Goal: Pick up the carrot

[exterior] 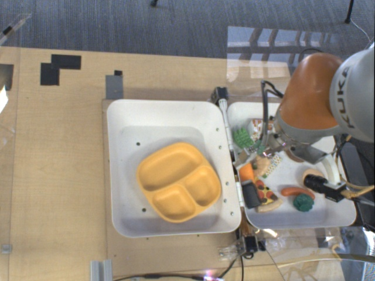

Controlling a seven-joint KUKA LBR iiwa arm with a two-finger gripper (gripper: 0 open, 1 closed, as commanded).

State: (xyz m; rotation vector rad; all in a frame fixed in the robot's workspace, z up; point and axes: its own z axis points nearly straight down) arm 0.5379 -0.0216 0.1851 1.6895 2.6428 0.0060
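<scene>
Mounted high above the counter (pixel 58 186), fixed, looking down at a slant. Faces toward the far carpeted floor (pixel 117 10), visible as a strip along the top. Far enough back to take in both white bins side by side, left bin (pixel 126 215) near centre, right bin (pixel 328 218) toward the right edge. Catches the arm (pixel 316 98) entering from the right.

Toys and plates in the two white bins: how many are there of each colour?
Yellow: 1, the divided plate
Orange: 1, the carrot
Green: 2, the leafy toy and the round green toy
Red: 1, the sausage-like toy
Mixed colours: 1, the pizza slice
Total: 6 that I can tell apart; the arm hides part of the right bin.
</scene>
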